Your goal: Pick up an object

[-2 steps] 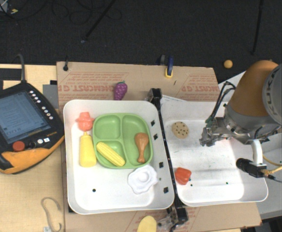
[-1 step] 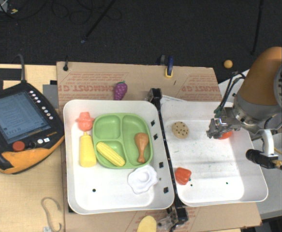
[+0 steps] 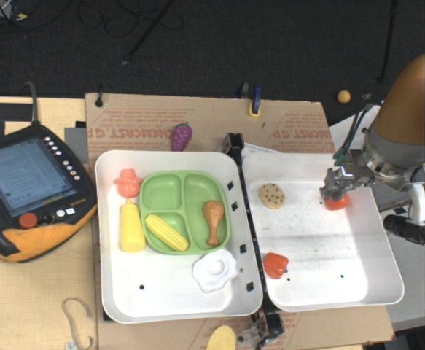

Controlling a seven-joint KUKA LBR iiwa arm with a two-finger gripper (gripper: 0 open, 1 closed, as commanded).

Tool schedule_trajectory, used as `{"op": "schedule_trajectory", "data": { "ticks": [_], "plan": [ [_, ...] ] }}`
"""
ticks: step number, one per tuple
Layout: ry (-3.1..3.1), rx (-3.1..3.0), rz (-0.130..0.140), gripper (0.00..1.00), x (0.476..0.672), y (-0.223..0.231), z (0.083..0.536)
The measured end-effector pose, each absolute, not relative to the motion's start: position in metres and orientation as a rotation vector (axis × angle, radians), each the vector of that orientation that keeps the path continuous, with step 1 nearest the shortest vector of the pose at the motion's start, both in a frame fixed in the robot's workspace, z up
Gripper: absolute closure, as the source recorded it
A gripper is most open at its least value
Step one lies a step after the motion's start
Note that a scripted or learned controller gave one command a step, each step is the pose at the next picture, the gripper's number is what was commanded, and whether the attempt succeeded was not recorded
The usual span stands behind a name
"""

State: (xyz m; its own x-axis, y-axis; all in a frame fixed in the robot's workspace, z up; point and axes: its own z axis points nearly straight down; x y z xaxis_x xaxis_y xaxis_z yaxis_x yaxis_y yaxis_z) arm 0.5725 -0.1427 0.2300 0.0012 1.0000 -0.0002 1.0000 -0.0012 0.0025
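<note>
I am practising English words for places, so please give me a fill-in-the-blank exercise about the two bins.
1. The cookie lies in the ____ bin.
2. The corn cob and the drumstick lie on the ____ plate.
3. The claw is above a ____ toy.

Missing words: right; green; red

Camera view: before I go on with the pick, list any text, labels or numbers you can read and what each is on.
Cardboard sheet under the bins: red printed lettering, upside down from this view, too blurred to spell with confidence; it appears twice, at left and at right.
Teach pendant screen: lines of text, too small to read.
Toys and bins: no readable markings.
</note>
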Motion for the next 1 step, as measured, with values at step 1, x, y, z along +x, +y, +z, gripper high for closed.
{"op": "schedule_trajectory", "data": {
  "ticks": [1],
  "plan": [
    [2.227,2.219,0.001,1.00,0.5960,-0.0933,0.2174]
  ]
}}
